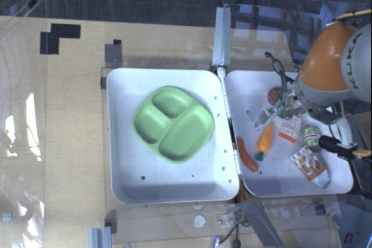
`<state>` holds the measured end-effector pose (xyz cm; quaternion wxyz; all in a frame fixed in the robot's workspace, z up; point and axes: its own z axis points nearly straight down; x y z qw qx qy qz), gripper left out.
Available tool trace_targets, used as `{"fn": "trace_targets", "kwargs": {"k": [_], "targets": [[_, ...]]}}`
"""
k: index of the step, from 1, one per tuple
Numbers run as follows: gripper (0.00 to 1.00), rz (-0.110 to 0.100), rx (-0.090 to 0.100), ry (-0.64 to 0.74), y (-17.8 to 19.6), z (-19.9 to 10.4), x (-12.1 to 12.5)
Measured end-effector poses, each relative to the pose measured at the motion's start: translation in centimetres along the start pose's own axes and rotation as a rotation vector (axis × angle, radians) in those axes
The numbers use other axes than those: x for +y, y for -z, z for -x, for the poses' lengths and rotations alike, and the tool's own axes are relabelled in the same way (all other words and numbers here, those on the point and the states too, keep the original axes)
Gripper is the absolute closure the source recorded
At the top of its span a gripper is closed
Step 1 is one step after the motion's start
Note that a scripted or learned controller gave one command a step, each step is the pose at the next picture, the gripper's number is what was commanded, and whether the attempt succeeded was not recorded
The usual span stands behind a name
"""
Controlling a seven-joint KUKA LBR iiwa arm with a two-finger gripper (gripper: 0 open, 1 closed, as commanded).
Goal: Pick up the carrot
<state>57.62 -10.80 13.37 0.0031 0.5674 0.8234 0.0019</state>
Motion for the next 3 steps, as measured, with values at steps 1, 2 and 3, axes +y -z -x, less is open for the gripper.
{"fn": "trace_targets", "kwargs": {"k": [1,2,3], "targets": [[0.0,0.022,-0.007,-0.155,-3.7,0.4,-2.3],[1.0,0.036,-0.02,-0.154,-2.3,0.8,-2.0],[1.0,0.002,0.0,-0.192,7.7,-4.6,-1.1]]}}
